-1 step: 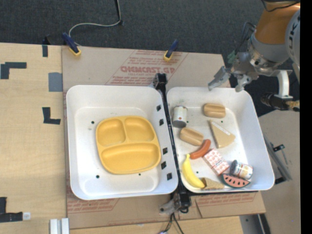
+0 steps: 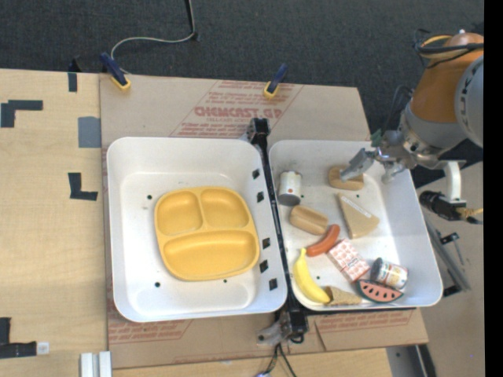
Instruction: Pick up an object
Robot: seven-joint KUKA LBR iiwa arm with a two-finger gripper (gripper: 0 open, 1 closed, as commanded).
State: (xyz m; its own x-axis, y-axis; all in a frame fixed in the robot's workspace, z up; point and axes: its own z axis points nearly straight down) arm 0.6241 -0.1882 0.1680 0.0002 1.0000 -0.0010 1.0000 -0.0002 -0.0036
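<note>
Jaws [image 2: 376,160] splayed wide, low over right bin's [image 2: 416,210] far corner, nothing between them. Tan bread-like piece [image 2: 346,179] just beside the near finger, possibly touching; hard to tell. Banana [image 2: 309,280], hot dog [image 2: 322,240], can [image 2: 388,273] nearer front. Yellow divided plate [image 2: 207,232] in left bin [image 2: 126,210].

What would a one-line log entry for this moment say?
task: pick up object | gripper: over right bin, above bread piece | held: nothing seen | left bin: yellow plate
</note>
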